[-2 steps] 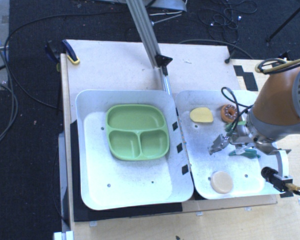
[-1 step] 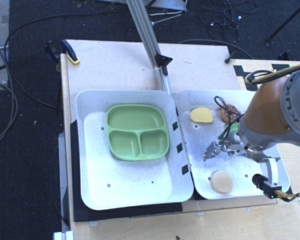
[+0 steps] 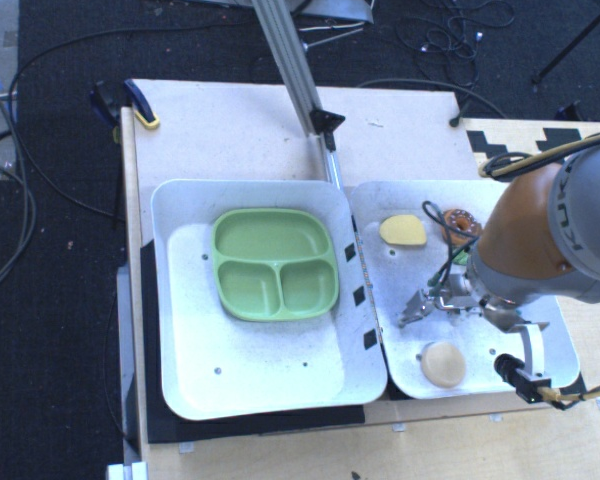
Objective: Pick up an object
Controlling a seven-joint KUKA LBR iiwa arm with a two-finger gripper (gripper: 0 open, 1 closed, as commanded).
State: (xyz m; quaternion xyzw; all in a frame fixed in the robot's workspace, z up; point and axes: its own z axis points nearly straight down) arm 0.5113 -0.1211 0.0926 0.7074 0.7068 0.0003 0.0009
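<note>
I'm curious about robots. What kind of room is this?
Probably a robot lab. A robot arm reaches over two white bins on a bench, and cables trail across the dark floor.

Two white bins: the left bin (image 3: 180,368) carries one green divided plate (image 3: 276,264); the right bin (image 3: 400,193) carries one yellow piece (image 3: 403,231), one tan round piece (image 3: 443,364), and one orange-brown item (image 3: 460,223).

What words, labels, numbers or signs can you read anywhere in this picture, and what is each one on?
"KU": large pale letters on the grey arm at the right edge, cut off by the frame.
The black and white pattern at the bench's far right corner is a printed marker, not text.
The green tray and the two white bins carry no readable writing.
</note>
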